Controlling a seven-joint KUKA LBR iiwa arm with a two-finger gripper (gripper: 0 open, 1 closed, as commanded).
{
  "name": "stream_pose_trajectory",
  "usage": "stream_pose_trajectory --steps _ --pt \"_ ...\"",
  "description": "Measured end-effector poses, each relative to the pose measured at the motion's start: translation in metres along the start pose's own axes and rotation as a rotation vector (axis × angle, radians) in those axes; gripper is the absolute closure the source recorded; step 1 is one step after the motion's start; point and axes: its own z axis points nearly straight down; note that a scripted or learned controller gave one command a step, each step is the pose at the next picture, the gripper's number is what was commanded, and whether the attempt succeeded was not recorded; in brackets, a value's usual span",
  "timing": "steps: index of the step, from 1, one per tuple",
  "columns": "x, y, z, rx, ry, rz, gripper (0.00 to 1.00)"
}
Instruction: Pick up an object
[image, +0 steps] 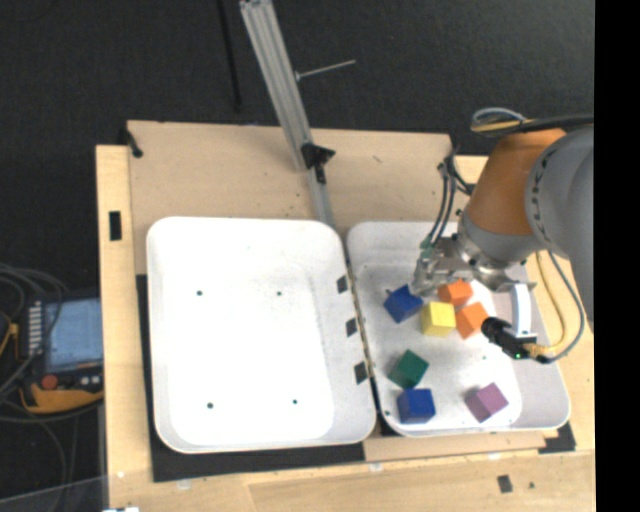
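Two flat white bins sit side by side on a light wooden bench (250, 165) with dark floor around it. All the little blocks lie in the right bin (385, 245). The yellow block (437, 318) is near the middle of that bin, and it is the landmark for the rest. One blue block (402, 303) is just to its left. Two orange blocks (466, 308) touch its right side. A green block (408, 369) is below it, a second blue block (416, 404) lies lower still, and a purple block (486, 401) is down to its right. The gripper (436, 272) hangs just above the yellow block, on the grey and orange arm (515, 195). I cannot tell if it is open or closed. No block is lifted.
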Motion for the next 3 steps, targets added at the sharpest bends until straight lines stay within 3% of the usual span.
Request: stream_pose_trajectory --steps 1,2,3 --pt "-0.008 0.000 -0.062 0.016 -0.001 -0.002 1.00" --pt "-0.010 0.003 -0.108 0.017 0.000 -0.010 1.00" --pt "0.043 -0.018 -0.102 0.024 0.001 -0.012 1.00"
